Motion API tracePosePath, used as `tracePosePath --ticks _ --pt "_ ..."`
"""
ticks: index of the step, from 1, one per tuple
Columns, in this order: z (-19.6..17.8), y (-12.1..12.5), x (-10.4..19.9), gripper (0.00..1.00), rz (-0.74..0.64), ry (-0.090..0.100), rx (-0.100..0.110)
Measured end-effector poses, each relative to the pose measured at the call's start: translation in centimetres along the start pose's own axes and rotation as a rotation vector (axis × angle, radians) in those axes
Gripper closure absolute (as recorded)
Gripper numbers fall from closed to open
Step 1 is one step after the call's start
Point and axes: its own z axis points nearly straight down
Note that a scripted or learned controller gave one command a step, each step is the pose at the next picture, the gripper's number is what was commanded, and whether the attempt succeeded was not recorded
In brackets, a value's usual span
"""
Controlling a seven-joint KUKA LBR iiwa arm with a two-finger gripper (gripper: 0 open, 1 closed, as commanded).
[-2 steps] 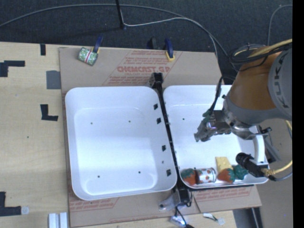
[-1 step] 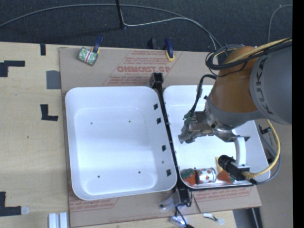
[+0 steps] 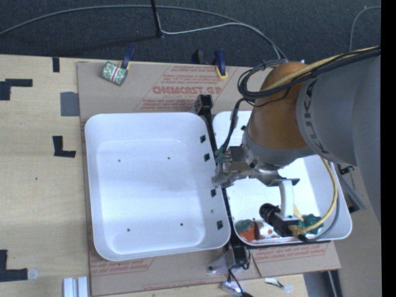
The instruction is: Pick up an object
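Note:
My gripper [image 3: 226, 169] hangs low over the left side of the right bin [image 3: 339, 226], close to the wall that it shares with the left bin [image 3: 148, 184]. The grey arm and its orange band cover most of the right bin. At that bin's front edge lies a small orange and green object [image 3: 247, 229], with a white and red piece [image 3: 266, 232] beside it. Something green [image 3: 311, 219] peeks out further right. None of these shows between the fingers.
A small green patterned block [image 3: 114, 73] rests on the cardboard behind the left bin. Two clamps [image 3: 219, 64] hold the cardboard's far edge. Black clips sit along the wall between the bins.

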Motion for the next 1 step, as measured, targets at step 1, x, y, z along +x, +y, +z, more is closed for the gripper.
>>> tracePosePath --ticks 1 --pt "-0.08 -0.57 4.48 1.0 0.0 0.0 -0.001"
